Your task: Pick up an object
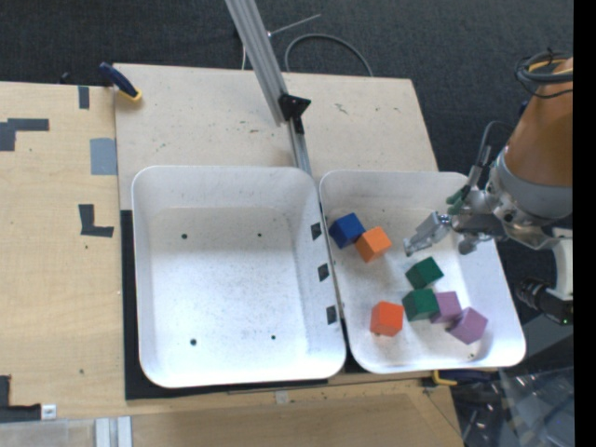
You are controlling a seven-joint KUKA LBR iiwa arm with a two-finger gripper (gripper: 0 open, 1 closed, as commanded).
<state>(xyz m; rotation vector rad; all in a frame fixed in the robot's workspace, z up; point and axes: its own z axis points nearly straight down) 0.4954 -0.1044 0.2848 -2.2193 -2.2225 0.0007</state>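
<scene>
The right bin [391, 184] holds several small blocks. A blue block [346, 229] and an orange block [374, 243] touch near its left wall. Lower down lie a red-orange block [386, 318], two green blocks [425, 273] [421, 304] and two purple blocks [448, 304] [468, 325]. My gripper [418, 237] reaches in from the right and hovers over the bin's middle, right of the orange block and above the upper green block. I see no block in it.
The left bin [149, 250] stands beside the right one, their walls meeting at the centre. A slanted metal rail [261, 49] crosses the bench behind the bins. A black cable loop [326, 49] lies at the back.
</scene>
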